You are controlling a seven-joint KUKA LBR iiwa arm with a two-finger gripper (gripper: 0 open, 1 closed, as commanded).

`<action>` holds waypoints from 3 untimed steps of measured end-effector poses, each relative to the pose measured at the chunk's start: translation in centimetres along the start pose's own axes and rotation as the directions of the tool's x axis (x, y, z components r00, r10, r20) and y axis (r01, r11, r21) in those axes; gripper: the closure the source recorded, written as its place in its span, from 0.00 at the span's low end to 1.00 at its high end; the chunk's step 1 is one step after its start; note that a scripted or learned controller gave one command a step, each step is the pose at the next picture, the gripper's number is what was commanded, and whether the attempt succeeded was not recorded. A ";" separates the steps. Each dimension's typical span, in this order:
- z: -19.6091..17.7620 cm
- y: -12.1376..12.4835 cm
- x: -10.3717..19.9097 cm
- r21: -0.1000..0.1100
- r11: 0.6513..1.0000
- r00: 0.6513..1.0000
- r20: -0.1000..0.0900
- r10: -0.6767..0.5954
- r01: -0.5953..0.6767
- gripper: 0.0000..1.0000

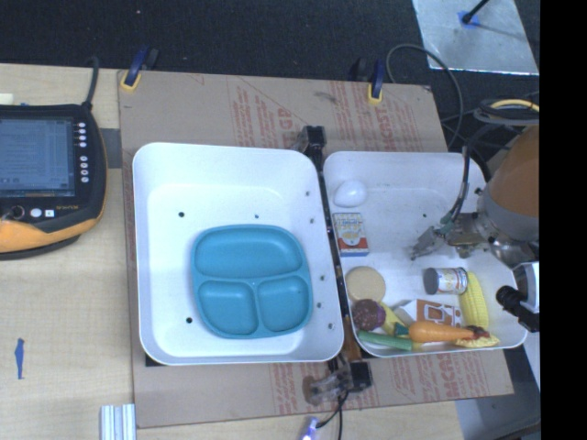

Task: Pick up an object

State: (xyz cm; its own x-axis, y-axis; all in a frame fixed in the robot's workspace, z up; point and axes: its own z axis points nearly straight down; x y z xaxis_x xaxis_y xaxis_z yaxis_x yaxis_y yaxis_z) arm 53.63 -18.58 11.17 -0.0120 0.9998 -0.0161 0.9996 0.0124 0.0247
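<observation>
Two white bins sit on cardboard: the left bin (156, 246) holds a blue tray (249, 280), while the gripper (429, 242), fingers spread and pinching nothing, hovers over the right bin (404, 177) just above a small can (446, 280).

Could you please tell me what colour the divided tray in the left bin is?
Light blue; the divided tray shows best in the camera view.

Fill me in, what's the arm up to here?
The grey KUKA arm's gripper hovers low in the right white bin, above the food toys: a small metal can, a yellow corn cob and an orange carrot. Nothing is held. The left white bin holds a blue divided plate.
</observation>
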 end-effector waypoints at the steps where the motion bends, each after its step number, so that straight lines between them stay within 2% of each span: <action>1: -1.6 -1.7 0.8 0.025 1.000 1.000 -0.013 0.009 -0.008 0.00; 2: 2.0 -2.4 0.6 0.030 1.000 1.000 -0.016 0.007 -0.007 0.00; 3: 2.2 8.9 0.8 0.026 1.000 1.000 -0.016 0.009 -0.008 0.00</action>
State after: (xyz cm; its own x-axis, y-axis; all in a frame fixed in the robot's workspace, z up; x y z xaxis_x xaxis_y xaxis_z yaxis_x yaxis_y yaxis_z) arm 62.53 -17.75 9.22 -0.0037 1.0000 0.0007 1.0000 0.0037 -0.0014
